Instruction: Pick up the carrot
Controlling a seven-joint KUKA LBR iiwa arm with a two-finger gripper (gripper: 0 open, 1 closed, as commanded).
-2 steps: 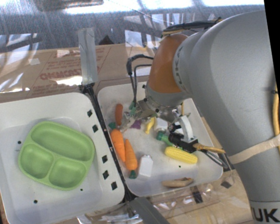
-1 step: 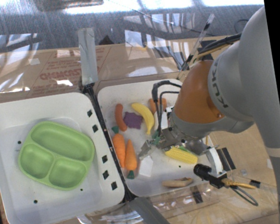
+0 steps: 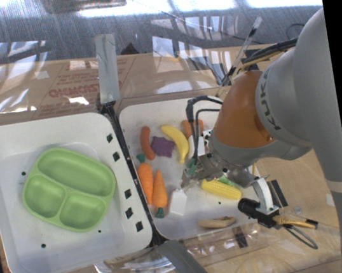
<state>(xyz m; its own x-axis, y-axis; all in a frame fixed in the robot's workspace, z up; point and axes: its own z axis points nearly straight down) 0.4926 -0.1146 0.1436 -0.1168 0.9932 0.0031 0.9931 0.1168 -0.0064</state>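
Note:
Two orange carrots lie side by side against the left wall of the right bin point(image 3: 173, 234): a longer carrot point(image 3: 146, 183) and a shorter one point(image 3: 159, 190) touching its right side. A third, smaller orange piece point(image 3: 145, 134) lies further back. My gripper point(image 3: 192, 175) hangs low over the middle of the right bin, to the right of the carrot pair and apart from them. It sits just below a yellow banana point(image 3: 177, 142) and beside a corn cob point(image 3: 221, 189). The orange wrist band hides part of the bin behind it.
The right bin also holds a purple piece point(image 3: 161, 145), a white block point(image 3: 177, 203), a tan piece point(image 3: 217, 223) at the front and another orange piece point(image 3: 187, 127) at the back. A green divided plate point(image 3: 68, 188) lies in the left bin point(image 3: 16, 253).

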